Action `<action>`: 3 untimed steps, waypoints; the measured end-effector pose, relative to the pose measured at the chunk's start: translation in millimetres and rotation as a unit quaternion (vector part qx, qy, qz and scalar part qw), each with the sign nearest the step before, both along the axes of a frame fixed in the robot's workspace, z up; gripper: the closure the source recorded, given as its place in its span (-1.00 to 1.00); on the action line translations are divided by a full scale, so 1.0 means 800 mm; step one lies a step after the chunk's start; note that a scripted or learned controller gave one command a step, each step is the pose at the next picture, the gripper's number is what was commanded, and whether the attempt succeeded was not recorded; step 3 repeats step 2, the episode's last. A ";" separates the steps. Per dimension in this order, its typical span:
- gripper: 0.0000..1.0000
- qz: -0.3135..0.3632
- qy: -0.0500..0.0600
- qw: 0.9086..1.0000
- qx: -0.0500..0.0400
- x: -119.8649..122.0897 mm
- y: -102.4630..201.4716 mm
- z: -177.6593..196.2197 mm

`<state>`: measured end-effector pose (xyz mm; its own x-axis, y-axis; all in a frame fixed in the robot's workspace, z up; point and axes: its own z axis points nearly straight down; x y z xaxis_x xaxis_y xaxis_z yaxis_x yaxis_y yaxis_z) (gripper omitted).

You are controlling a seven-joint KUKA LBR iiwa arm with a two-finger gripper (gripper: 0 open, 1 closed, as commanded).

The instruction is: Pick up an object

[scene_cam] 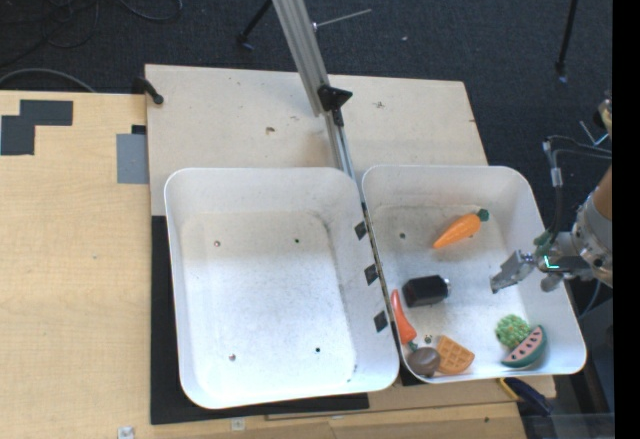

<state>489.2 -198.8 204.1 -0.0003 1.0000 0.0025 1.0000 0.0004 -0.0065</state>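
The arm is reaching in at three o'clock, and most of it is running off the edge of view, so only the wrist end is showing. Its gripper [522,269] is hanging over the right rim of the right bin [440,179]; one grey finger [508,272] is pointing toward nine o'clock, but the rest is blurring into dark wrist hardware, and I cannot tell how the gripper is set. Nothing is showing in its grasp.

Inside that bin, a carrot [460,229] is lying tilted near the centre, toward twelve o'clock. A black block [425,290] is sitting below it, apart from it. At six o'clock, a small cluster is crowding the front rim: a red strip [402,319] is leaning along the divider, a brownish round thing [425,359], too small to identify, is touching a waffle [454,355]. At about five o'clock, a green lump [513,330] is resting against a watermelon slice [526,348], just below the gripper and apart from it.

The left bin [262,282] is sitting beside it, their rims touching. A metal pole [300,32] is slanting up toward twelve o'clock.
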 end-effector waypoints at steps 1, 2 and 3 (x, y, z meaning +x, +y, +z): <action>-1.00 -0.001 -0.002 1.000 -0.001 0.001 -0.001 0.002; -1.00 0.000 0.000 1.000 0.000 0.004 0.007 -0.055; -1.00 0.000 0.000 1.000 0.000 0.004 0.007 -0.055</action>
